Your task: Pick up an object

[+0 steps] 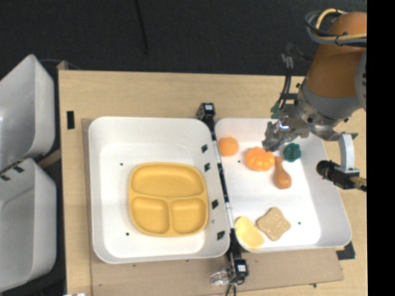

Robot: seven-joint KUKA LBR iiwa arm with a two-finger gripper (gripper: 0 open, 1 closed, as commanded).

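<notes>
The right bin [321, 217] holds several small objects: an orange ball [228, 145], an orange pumpkin-like piece [260, 159], a brown drumstick shape [282, 175], a dark green piece [292, 152], a tan toast slice [273, 223] and a pale yellow piece [247, 232]. My gripper [276, 138] hangs over the back of this bin, just above the pumpkin piece and beside the green piece. Nothing shows between its fingers.
The left bin [108, 143] holds a yellow divided tray [167, 198]. White chair-like shapes [21, 116] stand off the bench's left edge. A black fitting [336, 172] sticks in at the right bin's right rim.
</notes>
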